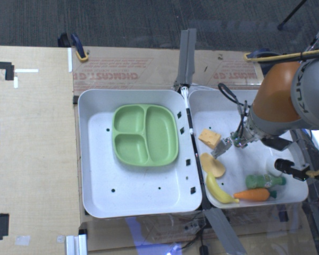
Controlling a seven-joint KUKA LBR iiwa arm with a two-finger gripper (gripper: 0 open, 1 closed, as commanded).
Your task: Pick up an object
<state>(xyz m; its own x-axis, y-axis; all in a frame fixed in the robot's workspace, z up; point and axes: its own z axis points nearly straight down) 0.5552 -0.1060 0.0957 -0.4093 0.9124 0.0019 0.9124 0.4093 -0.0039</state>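
Note:
My gripper point(223, 147) hangs low in the right bin point(231, 108), just right of a tan cheese-like block point(209, 138) and above a pale potato-shaped piece point(213, 165). Nothing shows between its fingers. A yellow banana point(218, 192) lies along the bin's front left wall. An orange carrot point(252, 195) and a green bottle-shaped toy point(263, 181) rest at the front right. In the left bin point(95, 158) sits a green divided plate point(145, 135).
A grey divider bar point(186, 57) runs back from between the two bins. The arm's orange band point(279, 86) and grey wrist cover the right bin's far right part. Cardboard point(127, 68) lies behind the bins, and a wooden bench top point(29, 142) lies to the left.

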